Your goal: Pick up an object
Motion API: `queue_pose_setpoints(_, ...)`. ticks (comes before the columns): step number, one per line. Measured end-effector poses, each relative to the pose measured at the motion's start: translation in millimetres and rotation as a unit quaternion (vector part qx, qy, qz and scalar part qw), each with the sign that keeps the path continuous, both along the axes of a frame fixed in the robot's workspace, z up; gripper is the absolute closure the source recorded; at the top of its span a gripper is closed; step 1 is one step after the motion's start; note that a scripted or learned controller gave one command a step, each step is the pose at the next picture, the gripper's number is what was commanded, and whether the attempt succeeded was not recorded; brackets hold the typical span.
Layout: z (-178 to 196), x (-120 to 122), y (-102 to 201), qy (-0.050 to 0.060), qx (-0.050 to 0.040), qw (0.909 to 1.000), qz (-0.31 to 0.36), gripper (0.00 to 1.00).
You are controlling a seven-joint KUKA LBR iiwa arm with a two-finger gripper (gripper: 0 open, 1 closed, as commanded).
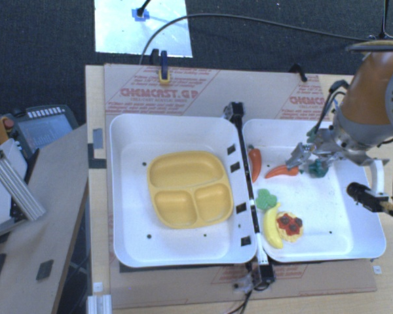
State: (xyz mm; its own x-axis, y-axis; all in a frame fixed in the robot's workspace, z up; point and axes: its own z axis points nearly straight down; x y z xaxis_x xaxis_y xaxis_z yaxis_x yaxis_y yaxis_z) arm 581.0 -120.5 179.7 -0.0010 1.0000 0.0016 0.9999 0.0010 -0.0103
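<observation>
Here the jaws (pixel 304 159) hover beside an orange carrot (pixel 282 171).

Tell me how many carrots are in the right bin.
2. One carrot lies along the divider at the right bin's left wall; the other carrot lies just right of it, beside the gripper. The arm might hide more.

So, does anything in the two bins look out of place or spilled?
Nothing stands out. The yellow tray lies flat in the left bin; the toy foods, such as the banana, lie loose in the right bin.
</observation>
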Motion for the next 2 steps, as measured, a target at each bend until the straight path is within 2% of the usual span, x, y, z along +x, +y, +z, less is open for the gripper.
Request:
queue_pose_setpoints(1,5.8,2.9,0.2,-0.006,-0.0008,1.0,0.001,0.0)
queue_pose_setpoints(2,-55.1,-0.6,6.0,-0.003,-0.0003,1.0,0.0,0.0)
